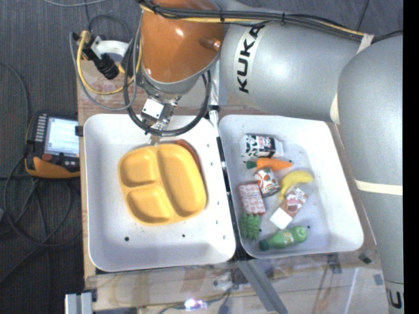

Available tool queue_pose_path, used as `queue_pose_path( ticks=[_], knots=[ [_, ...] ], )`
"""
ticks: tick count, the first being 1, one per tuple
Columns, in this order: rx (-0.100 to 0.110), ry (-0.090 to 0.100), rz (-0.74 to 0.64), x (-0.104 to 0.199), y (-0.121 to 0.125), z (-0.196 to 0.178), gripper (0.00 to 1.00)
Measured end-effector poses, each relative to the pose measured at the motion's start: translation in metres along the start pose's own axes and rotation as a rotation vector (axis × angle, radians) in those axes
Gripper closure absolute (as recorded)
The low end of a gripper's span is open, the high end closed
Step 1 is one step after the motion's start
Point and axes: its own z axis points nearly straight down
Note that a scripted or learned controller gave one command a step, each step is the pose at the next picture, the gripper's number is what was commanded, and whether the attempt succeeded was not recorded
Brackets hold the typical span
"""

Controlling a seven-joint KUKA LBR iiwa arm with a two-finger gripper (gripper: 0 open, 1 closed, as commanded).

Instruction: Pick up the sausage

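Two white bins sit side by side on the bench, and we see the gripper point(157, 131) at the far edge of the left bin point(105, 241), just above the yellow divided tray point(162, 183); whether it grasps anything we cannot tell. A reddish-brown sliver point(188, 146) peeks from behind the tray's far right rim, just right of the gripper, and we judge it to be the sausage, lying roughly along that rim. Tray and bin wall crowd it, while the carrot point(273, 165), banana point(296, 178) and milk carton point(260, 145) lie well apart in the right bin point(340, 227).
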Motion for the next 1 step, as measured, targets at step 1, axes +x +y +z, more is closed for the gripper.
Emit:
queue_pose_path(
  ticks=[1],
  knots=[
    [0.001,-0.001,-0.247,-0.0148,-0.0275,-0.0106,1.00]
  ],
)
